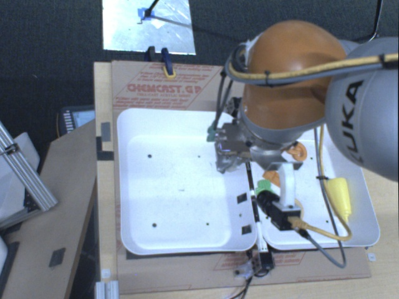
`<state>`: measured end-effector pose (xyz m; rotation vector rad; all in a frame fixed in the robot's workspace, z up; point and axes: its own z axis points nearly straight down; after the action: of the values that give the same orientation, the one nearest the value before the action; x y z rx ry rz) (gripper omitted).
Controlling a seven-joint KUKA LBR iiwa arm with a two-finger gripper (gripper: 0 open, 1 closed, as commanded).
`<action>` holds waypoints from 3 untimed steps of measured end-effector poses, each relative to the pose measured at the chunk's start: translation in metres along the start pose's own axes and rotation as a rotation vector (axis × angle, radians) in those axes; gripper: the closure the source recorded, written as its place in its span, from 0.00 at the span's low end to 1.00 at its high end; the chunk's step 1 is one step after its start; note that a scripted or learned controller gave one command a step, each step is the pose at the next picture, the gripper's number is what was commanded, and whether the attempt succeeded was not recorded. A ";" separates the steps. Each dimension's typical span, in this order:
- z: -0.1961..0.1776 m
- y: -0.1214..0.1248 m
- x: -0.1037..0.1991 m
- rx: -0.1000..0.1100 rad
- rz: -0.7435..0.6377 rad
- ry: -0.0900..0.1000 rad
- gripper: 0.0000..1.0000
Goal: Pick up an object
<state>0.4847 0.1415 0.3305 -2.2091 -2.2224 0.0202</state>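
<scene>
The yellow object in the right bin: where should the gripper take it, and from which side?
Probably across the middle of the yellow object, coming straight down from above. It lies long and narrow, running up and down the view in the right bin, so closing across its narrow width should fit. A yellow cable passes close by its lower end, so staying off that end seems safer.

smooth white plastic bins (181, 229), glossy orange band (293, 73)

Two bins side by side, arm over the seam

The left bin (174, 192) sits beside the right bin (355, 229), rims touching. The arm (293, 73) reaches in from the right, above their shared edge. In the right bin, a banana-shaped toy (340, 197) lies right of a small block (264, 186).
</scene>
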 end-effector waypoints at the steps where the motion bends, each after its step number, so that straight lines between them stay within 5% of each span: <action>1: -0.047 0.001 0.059 -0.020 -0.004 0.007 1.00; 3: 0.114 0.002 0.093 -0.006 0.005 0.000 1.00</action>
<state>0.4846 0.2338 0.2163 -2.2174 -2.2202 0.0143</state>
